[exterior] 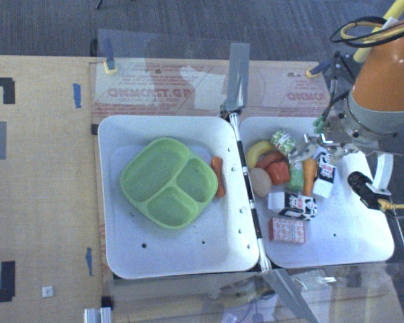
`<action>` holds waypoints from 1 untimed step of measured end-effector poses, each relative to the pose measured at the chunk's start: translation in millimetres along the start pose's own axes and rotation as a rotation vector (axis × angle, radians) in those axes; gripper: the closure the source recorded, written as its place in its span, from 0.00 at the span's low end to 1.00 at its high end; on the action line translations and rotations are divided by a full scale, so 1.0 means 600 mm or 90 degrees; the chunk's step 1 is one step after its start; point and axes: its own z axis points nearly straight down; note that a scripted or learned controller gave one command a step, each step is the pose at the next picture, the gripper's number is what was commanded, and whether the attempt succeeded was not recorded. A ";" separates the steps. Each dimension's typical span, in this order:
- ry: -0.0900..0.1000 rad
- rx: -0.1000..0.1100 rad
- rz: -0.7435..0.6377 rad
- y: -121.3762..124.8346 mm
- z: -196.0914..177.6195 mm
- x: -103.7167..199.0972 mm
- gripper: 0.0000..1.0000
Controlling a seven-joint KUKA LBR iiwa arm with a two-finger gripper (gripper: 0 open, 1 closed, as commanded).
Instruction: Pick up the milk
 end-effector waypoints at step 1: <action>-0.003 -0.012 0.047 -0.007 0.188 -0.063 0.00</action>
